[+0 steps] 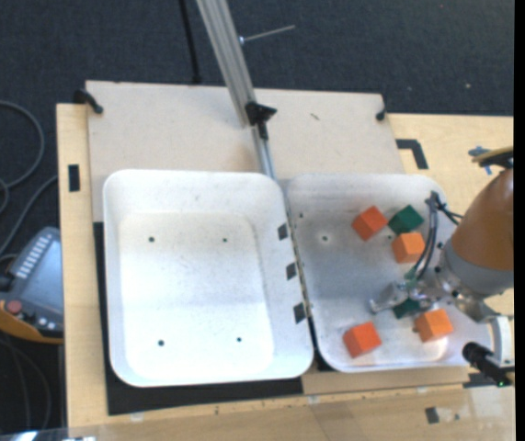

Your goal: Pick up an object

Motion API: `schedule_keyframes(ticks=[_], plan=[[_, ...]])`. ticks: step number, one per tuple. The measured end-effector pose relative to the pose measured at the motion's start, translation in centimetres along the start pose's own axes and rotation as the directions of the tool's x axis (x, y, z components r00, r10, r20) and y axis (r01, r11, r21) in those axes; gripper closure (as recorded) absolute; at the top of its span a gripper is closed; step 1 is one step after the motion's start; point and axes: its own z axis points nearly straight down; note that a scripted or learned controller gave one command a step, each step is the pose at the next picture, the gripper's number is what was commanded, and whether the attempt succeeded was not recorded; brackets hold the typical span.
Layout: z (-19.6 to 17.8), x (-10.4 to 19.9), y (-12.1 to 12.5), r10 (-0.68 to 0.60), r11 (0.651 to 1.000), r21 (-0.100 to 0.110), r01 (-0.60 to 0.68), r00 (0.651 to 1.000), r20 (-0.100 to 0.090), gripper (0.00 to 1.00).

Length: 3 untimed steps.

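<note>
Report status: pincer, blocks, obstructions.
Pincer low in right bin, near a small green piece. Grip unconfirmed. Four orange blocks and a green block lie loose around it.

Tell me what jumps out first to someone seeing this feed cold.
The bright blocks scattered in the right bin: orange ones at its upper middle, near the front edge and by the arm, plus a green block touching another orange one. The hand is low among them at the bin's right side, while the left bin shows bare white floor.
</note>
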Motion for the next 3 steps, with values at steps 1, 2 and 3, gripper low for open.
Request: schedule_keyframes(ticks=[1, 2, 3], plan=[[-1.1, -0.1, 0.2, 0.005, 1.0, -0.005, -0.005, 1.0, 0.002, 1.0], [0.0, -1.3, -1.0, -0.002, 1.0, 0.0, 0.002, 1.0, -0.001, 1.0], [0.0, -1.3, 4.0, -0.006, 1.0, -0.002, 0.006, 1.0, 0.0, 1.0]])
